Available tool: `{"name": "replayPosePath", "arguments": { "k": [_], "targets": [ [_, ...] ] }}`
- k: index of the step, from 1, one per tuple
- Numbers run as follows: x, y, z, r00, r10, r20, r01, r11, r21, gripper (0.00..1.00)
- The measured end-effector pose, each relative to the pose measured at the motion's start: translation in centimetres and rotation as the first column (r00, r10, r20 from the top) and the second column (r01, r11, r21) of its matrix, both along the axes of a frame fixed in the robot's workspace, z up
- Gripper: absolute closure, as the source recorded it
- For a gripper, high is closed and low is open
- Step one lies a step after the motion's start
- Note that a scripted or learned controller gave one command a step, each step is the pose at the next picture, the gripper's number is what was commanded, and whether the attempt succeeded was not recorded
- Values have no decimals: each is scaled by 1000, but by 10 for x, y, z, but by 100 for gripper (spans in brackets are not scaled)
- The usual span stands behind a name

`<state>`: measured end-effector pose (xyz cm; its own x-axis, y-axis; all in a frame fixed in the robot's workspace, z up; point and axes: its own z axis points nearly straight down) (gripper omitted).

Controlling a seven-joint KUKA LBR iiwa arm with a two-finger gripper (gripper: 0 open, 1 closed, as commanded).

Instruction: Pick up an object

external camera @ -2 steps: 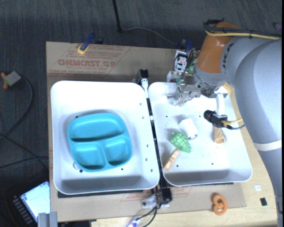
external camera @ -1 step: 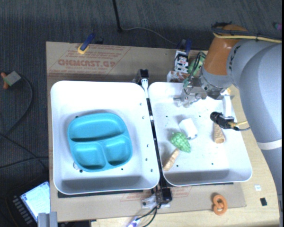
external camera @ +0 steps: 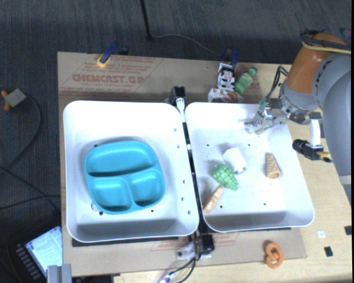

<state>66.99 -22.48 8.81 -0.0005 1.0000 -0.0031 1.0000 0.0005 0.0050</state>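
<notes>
bench with two white bins (external camera: pixel 248 220); end effector (external camera: pixel 258 122) hovers over the right one, seemingly empty, fingers' spread unclear.

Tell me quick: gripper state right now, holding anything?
Gripper: over the far right corner of the right bin; nothing seen between its fingers, open or shut cannot be told.

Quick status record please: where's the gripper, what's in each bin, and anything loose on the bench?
gripper: over the right bin's far right corner, nothing seen in it
right bin: white cylinder, green knobbly toy, tan cone, tan stick-like piece
left bin: blue divided tray
bench, near edge: orange ring-shaped item
bench, far edge: green bottle beside a small printed box
</notes>
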Motion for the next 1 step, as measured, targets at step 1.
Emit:
{"name": "replayPosePath", "arguments": {
  "k": [1],
  "targets": [
    [2, 11, 1, 1000, 6, -11, -6, 1000, 24, 0]
  ]
}}
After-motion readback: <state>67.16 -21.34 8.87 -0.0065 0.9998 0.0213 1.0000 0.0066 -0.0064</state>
